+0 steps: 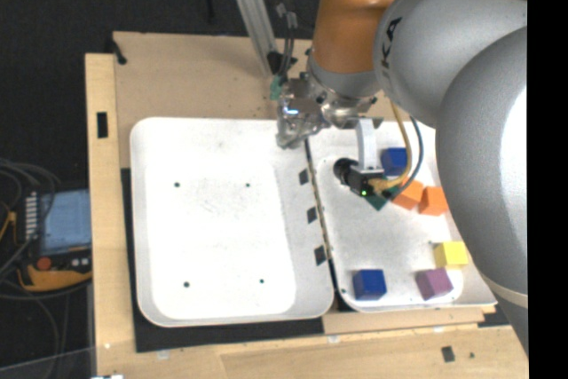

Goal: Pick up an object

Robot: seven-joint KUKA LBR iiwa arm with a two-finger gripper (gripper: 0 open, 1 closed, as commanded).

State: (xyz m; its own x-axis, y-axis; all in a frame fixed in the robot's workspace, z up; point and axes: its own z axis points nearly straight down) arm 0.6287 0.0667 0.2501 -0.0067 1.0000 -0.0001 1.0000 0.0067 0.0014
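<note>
My arm is smooth grey casing, bulky and rounded, with a glossy orange band above the wrist. Dark lettering marks the grey shell beside it. Black and orange cables trail along my metal wrist hardware
</note>
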